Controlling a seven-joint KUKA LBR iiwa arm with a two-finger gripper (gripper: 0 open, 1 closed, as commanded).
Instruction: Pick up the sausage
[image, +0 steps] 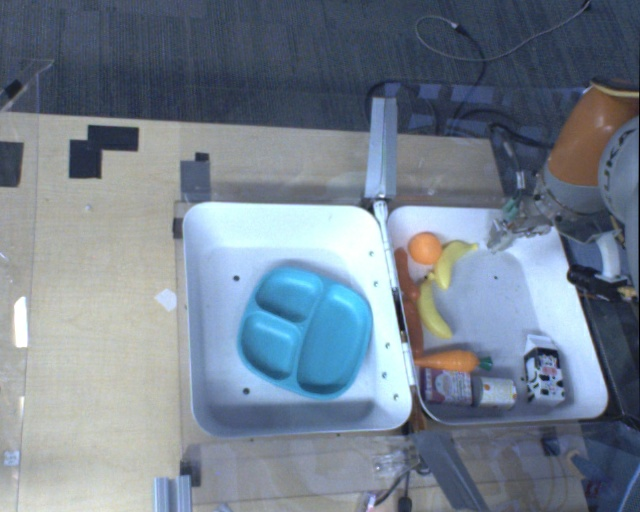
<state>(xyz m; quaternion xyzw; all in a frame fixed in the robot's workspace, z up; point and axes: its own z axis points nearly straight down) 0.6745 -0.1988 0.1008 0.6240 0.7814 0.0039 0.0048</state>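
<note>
One long reddish-brown sausage (404, 290) along right bin's (585, 330) left wall; claw (508, 232) state unclear.

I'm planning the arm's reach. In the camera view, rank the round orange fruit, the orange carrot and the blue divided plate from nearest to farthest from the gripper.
From the gripper at the right bin's far edge:
1. The round orange fruit, in the right bin's far left corner.
2. The orange carrot, nearer the camera in the right bin.
3. The blue divided plate, in the left bin.

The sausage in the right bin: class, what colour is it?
Reddish-brown; the sausage shows in the camera view, along the bin's left wall.
</note>
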